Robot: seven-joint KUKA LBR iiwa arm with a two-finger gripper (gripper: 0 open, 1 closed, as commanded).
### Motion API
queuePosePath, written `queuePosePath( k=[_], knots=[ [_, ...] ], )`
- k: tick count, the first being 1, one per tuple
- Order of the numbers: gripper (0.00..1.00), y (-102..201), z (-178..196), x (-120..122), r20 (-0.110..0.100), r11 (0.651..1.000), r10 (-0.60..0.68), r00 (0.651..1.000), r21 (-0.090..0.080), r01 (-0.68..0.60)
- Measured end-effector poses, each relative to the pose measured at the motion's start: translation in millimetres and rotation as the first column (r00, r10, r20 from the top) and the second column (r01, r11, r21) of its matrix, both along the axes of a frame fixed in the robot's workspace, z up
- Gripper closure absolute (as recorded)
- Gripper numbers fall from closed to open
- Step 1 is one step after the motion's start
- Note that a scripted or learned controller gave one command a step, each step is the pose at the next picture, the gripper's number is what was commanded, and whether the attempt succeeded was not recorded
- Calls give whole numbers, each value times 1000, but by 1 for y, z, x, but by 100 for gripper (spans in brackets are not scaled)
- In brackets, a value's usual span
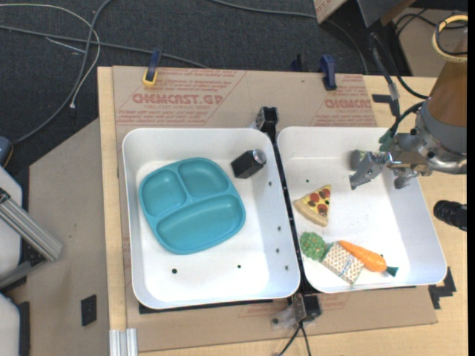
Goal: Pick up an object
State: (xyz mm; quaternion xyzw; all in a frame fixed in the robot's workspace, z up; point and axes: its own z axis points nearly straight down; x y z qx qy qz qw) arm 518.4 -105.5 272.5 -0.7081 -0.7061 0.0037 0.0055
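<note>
My gripper [364, 169] hangs over the upper middle of the right bin [415, 221], on the arm that comes in from the right. Nothing shows in its grasp. A toy pizza slice [315, 204] lies below and to the left of it, a short way apart. Along the right bin's front edge lie a green broccoli piece [313, 245], a patterned beige block [343, 263] and an orange carrot [364, 256], close together. In the left bin [141, 265] a small black and silver object [249, 163] rests near the top right corner.
A blue divided plate [193, 205] takes up the middle of the left bin. Both bins sit on a cardboard sheet [185, 95] held by a blue and yellow clamp [154, 65] and a blue clamp [327, 71]. Cables run across the dark floor behind.
</note>
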Motion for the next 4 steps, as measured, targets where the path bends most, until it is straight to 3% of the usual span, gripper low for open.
queuePosePath(
  k=[1,2,4],
  knots=[
    [0,0,6,2,12,1000,3,1000,-2,-3],
    [0,11,-49,1,7,1000,3,1000,0,-3],
    [0,-5,-165,6,7,1000,1,1000,0,-1]
  ],
)
